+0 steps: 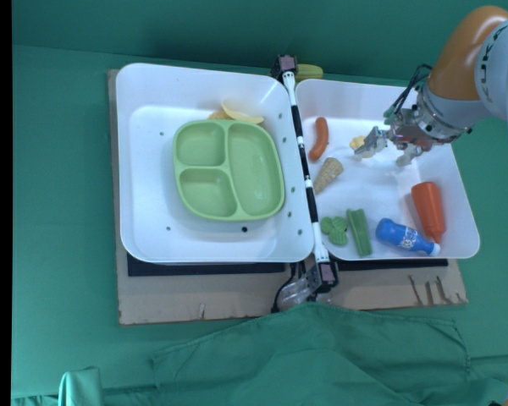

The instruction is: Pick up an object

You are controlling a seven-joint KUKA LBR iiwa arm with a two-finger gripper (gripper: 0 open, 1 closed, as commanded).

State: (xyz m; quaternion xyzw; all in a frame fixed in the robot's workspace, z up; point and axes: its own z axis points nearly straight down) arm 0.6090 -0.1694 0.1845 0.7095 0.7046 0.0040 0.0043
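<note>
Green cloth covers the tabletop (59, 184); a brown cardboard sheet (195, 307) lies under both bins. Left bin (144, 100) holds a light green three-compartment plate (229, 170) near its middle; a yellow chip-like piece (241, 114) lies just beyond the plate's far edge, touching or nearly so. A black-and-white striped bar (302, 155) runs along the seam between the bins; a yellowish item (310, 71) sits at its far end, outside the bins.

Right bin (466, 235), left to right: orange-red sausage (319, 138) at far left; tan cone (328, 174) just nearer than it; green broccoli piece (334, 230) and green pea pod (359, 232) side by side at the near left; small yellow piece (356, 143) just left of the gripper; blue bottle with white cap (405, 237) lying on its side at the near edge; orange carrot-like toy (428, 211) to its right, close beside the bottle.

Gripper (387, 148) hangs over the far middle of the right bin, arm coming in from the far right, orange band (461, 49) above the wrist; jaws spread apart, nothing between them.
</note>
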